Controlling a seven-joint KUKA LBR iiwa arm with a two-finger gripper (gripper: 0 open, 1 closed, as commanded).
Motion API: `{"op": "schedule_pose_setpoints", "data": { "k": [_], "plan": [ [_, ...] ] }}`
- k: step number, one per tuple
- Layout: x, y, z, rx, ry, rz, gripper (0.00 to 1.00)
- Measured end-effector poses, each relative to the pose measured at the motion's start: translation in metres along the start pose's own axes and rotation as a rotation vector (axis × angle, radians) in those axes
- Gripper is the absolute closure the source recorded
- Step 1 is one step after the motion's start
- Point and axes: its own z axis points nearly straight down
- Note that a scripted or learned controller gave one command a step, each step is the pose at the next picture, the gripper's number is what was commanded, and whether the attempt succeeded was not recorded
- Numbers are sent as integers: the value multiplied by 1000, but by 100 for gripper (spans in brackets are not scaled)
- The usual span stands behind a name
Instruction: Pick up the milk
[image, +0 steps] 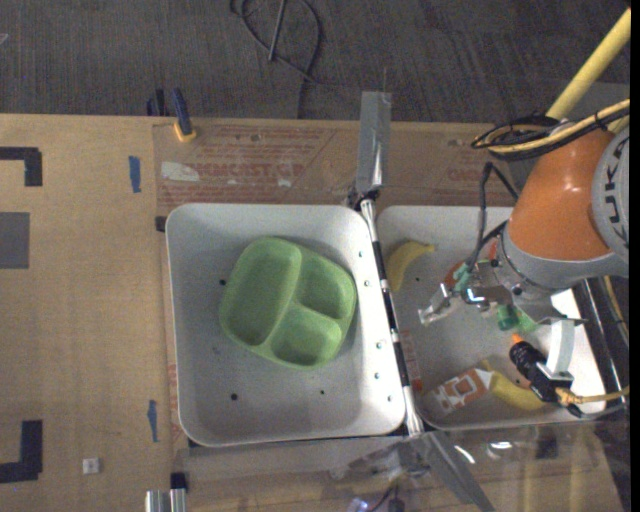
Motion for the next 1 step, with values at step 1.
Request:
{"op": "schedule_pose_setpoints", "data": {
  "k": [1],
  "plan": [
    [-48, -44, 39, 4, 2, -104, 0]
  ]
}}
